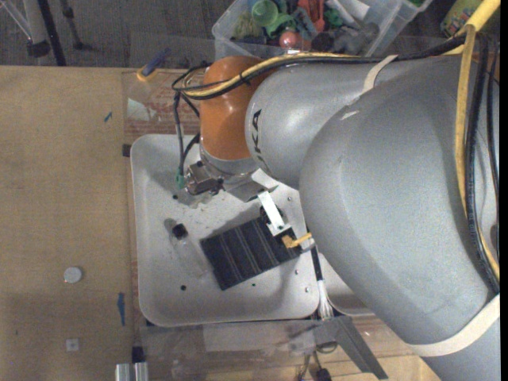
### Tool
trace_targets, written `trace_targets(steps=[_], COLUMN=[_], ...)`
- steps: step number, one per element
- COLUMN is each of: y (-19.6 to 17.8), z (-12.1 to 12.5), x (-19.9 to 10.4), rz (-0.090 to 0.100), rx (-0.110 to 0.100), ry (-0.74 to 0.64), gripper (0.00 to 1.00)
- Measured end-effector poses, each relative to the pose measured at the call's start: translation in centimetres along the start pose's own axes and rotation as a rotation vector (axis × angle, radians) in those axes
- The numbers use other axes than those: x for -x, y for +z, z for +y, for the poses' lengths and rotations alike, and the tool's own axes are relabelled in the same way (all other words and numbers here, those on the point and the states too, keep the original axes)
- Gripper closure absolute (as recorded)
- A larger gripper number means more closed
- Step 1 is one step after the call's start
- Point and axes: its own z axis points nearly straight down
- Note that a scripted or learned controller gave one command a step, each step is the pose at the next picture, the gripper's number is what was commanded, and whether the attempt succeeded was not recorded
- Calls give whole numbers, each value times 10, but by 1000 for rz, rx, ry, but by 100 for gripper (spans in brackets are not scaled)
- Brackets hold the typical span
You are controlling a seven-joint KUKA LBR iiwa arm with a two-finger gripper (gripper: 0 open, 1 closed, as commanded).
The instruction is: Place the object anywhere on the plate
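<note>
We judge the task barely begun: a small black object lies in the white bin, beside a black ridged plate. The pincer's state we cannot tell.

One grey arm with one orange band reached over the surface. One white bin was plainly seen, and a second could barely be made out under the arm to its right. In the bin lay one black ribbed block and one small clear bottle with a black cap. One small grey disc sat on the surface at the left. At the far edge stood one clear tub of mixed coloured toys, too jumbled to count.
</note>
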Motion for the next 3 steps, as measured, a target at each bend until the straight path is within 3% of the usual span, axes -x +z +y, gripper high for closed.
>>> trace_targets(steps=[1, 2, 3], y=[-24, 9, -33], z=[52, -14, 27], x=[10, -13, 10], rz=[-4, -2, -3], rx=[-7, -6, -7], ry=[216, -45, -230], gripper=[100, 100, 100])
